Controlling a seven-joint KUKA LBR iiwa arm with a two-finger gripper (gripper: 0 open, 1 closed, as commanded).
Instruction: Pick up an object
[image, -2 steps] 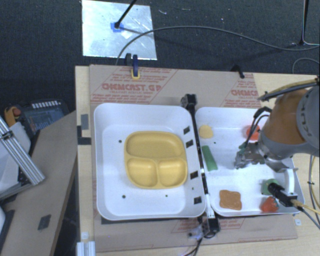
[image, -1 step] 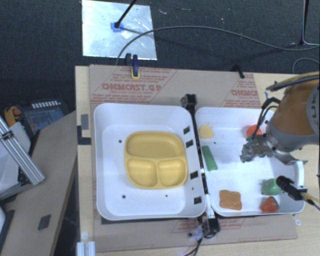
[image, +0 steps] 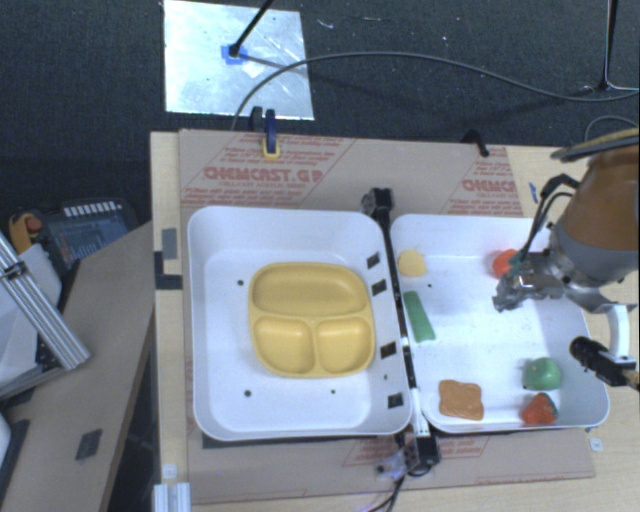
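The right bin (image: 470, 330) holds several small objects: a pale yellow round piece (image: 411, 263) at its back left, a green stick (image: 418, 316) along the left side, an orange-brown flat piece (image: 461, 399) at the front, a green lump (image: 543, 374), a red piece (image: 540, 409) at the front right, and an orange-red piece (image: 503, 263) near the back. My gripper (image: 512, 294) hangs over the right bin, just in front of the orange-red piece. Nothing shows between its fingertips.
The left bin (image: 215, 320) holds a yellow divided tray (image: 309, 317). A black clip row (image: 390, 300) runs along the seam between the bins. A dark cable fitting (image: 598, 358) juts from the arm over the right bin's right rim.
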